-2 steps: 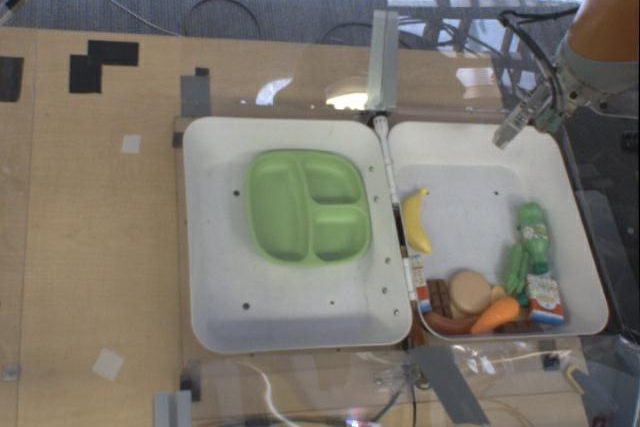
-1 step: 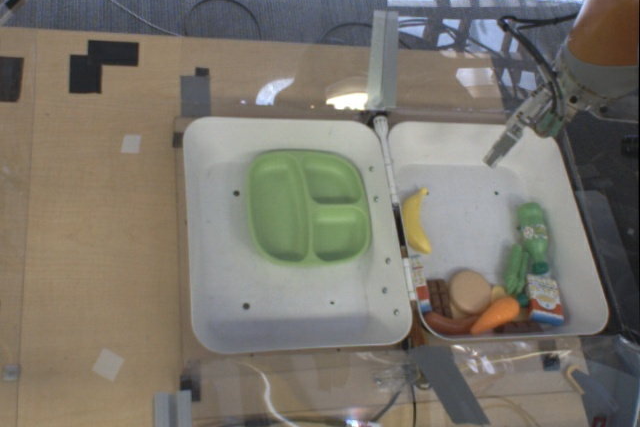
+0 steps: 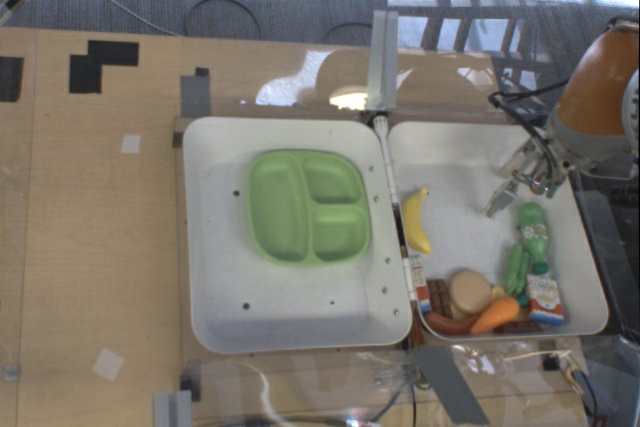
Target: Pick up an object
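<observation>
The claw (image 3: 512, 190) hangs over the upper part of the right bin (image 3: 455, 155), at the right of the frame, its fingers spread apart with nothing between them. A yellow banana (image 3: 416, 220) lies near the bin's left wall. Just below the claw sits a green bottle (image 3: 533, 237). Along the bottom edge crowd a round tan piece (image 3: 469, 292), an orange carrot (image 3: 495, 314) and a small carton (image 3: 545, 299). The left bin (image 3: 215, 315) holds a green divided plate (image 3: 306, 207).
</observation>
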Controlling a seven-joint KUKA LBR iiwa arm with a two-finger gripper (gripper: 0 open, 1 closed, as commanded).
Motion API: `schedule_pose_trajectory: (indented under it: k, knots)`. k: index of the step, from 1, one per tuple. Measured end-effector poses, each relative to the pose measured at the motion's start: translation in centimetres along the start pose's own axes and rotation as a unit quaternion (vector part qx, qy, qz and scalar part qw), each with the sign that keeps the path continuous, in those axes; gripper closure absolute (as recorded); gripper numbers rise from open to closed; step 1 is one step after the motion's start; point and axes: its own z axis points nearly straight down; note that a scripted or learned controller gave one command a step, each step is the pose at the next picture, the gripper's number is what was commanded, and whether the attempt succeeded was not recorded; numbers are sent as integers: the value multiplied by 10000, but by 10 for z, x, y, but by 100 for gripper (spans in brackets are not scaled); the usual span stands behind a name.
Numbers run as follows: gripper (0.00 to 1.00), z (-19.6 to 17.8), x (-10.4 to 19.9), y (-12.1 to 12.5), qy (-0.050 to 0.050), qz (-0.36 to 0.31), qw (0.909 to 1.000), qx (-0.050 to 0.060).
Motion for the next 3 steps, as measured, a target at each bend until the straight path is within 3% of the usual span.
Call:
schedule_pose_trajectory:
  k: [1, 2, 3]
  knots:
    - [0, 3, 39, -25, -4, 848, 9964, -5]
    - [100, -12, 35, -22, -78, 824, 9966, -36]
    - [100, -150, 89, 49, -31, 1725, 9850, -46]
